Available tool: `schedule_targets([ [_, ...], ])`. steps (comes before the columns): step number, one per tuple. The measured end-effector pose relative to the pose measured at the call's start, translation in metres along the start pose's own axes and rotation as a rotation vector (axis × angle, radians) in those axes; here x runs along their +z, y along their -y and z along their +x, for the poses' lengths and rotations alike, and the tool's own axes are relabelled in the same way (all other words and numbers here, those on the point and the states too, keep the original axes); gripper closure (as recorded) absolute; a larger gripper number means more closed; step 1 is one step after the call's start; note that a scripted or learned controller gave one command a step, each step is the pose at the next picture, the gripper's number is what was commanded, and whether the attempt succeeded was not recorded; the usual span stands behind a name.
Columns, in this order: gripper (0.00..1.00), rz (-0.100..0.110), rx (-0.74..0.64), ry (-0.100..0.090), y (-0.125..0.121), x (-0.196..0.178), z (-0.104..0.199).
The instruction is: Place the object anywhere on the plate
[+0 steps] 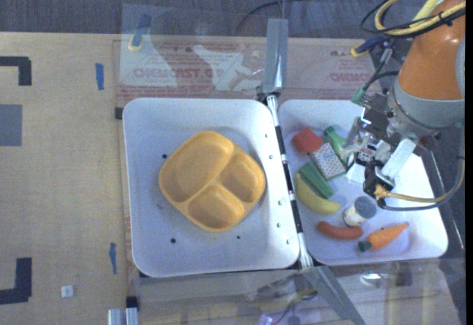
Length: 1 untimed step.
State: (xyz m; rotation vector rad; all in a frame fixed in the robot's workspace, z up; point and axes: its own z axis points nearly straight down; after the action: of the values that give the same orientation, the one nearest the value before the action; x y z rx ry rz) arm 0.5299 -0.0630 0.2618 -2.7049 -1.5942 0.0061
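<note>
the yellow sectioned plate (212, 179) lies in the left bin (140, 242), with three compartments, tilted askew. the right bin (432, 242) holds the loose objects: a red piece (307, 141), a green bottle-like piece (335, 142), a grey textured block (326, 162), a green strip (316, 180), a banana (316, 198), a small round cap (364, 207), a red sausage (338, 230) and a carrot (384, 235). the gripper (367, 161) hangs over the far part of the right bin, just right of the grey block; state of the jaws: cannot tell
</note>
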Motion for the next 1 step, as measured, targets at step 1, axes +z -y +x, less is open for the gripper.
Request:
schedule_targets([
  [1, 1.0, 0.0, -0.196, -0.001, 0.023, 0.0481, 0.0868],
])
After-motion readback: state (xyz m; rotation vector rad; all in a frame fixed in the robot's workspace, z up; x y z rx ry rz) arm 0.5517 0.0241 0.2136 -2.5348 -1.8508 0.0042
